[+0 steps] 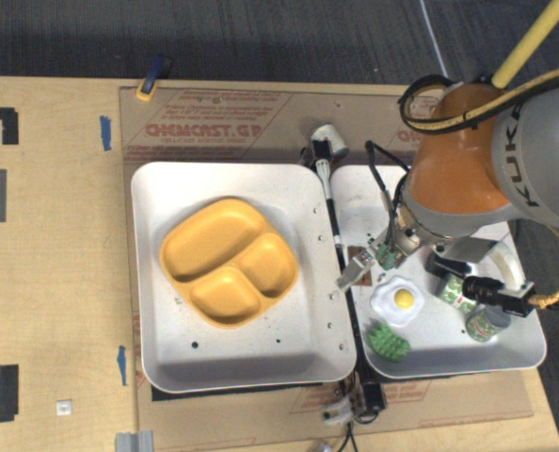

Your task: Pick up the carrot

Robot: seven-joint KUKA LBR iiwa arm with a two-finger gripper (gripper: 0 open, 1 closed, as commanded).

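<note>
Left bin's front rim [242, 379] nearest; yellow divided plate [228, 260] fills its middle. My gripper [359, 266] hangs at the right bin's [524, 351] left wall, grip state unreadable. Carrot: position unclear. Fried egg toy [396, 300], green knobbly toy [389, 342] and green can [487, 323] crowd the floor rightward.

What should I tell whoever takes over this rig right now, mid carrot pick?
Gripper: low at the left edge of the right shallow white bin, by the seam between the bins; its grip is unreadable.
Things: the carrot may be hidden beneath the arm. A white-and-yellow fried-egg toy and a green leafy toy lie in the right bin. A yellow three-compartment plate sits in the left shallow white bin.
Done: no pickup can be confirmed.
Left: locate the carrot, grasp it, lift it.
</note>
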